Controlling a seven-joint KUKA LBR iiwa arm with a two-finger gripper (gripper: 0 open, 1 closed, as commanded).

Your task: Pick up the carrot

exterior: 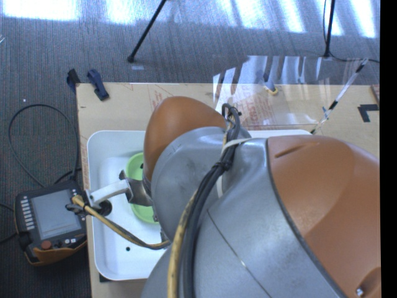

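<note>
Camera view: looks down at a slant on a bench [124, 101] with a pale brown top, standing on grey carpet.
Arm [248, 228]: grey KUKA iiwa with orange sections; it reaches in from the right, fills the lower right and centre, and covers most of both bins.
Left bin [99, 148]: shallow and white with rounded corners; its left rim and part of its floor show at the left of the arm.
Right bin [282, 131]: a thin strip of its far white rim shows above the arm.
Green bowl [135, 166]: light green and round, it sits in the left bin; its right part is hidden under the wrist.
Gripper [140, 192]: a grey metal part below the wrist, over the left bin and overlapping the green bowl; whether it is apart, together or clamped on anything cannot be told.
Carrot: its place cannot be told, as the arm hides most of the bin floors.
Dark speck [127, 249]: a small mark on the left bin's floor, toward the near rim.
Teach pendant [51, 219]: a grey screen in a black and orange case, on the carpet just left of the bench.
Black cable [31, 113]: it loops on the carpet beyond the teach pendant.
Blue clips [97, 84]: two dark blue pieces at the bench's far left corner.
Clear sheet [291, 98]: a glossy transparent panel on the far right of the bench.
Tripod leg [149, 27]: a thin black strut slanting on the carpet beyond the bench.
</note>
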